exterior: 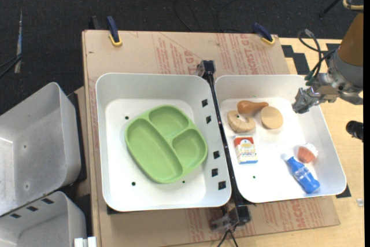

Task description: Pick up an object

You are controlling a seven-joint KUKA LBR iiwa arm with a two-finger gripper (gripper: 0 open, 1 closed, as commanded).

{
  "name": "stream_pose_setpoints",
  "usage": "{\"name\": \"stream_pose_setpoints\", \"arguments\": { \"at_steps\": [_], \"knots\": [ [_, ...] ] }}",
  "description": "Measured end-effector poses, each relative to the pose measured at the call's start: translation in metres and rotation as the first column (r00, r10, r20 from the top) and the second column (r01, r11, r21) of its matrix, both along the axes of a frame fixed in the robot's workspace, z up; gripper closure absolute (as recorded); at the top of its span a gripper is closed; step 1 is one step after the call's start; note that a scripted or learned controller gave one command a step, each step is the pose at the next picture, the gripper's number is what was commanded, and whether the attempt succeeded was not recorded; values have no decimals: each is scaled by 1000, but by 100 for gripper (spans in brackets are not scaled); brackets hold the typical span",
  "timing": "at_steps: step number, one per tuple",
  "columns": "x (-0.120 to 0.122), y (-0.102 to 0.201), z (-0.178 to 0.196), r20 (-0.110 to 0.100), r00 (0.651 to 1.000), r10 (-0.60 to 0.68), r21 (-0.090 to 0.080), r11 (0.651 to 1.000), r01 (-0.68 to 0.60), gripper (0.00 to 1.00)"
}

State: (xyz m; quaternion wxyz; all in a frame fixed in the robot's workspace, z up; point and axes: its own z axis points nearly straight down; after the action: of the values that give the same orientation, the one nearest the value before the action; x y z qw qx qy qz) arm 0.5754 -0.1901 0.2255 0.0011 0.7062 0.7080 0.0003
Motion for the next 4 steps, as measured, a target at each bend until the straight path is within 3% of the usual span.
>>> {"name": "stream_pose_setpoints", "arguments": {
  "at_steps": [3,4],
  "knots": [
    [-13,166,-2,-4,1000,6,3,1000,-6,100],
    [-36,220,-7,-6,1000,5,2,1000,-5,100]
  ]
}}
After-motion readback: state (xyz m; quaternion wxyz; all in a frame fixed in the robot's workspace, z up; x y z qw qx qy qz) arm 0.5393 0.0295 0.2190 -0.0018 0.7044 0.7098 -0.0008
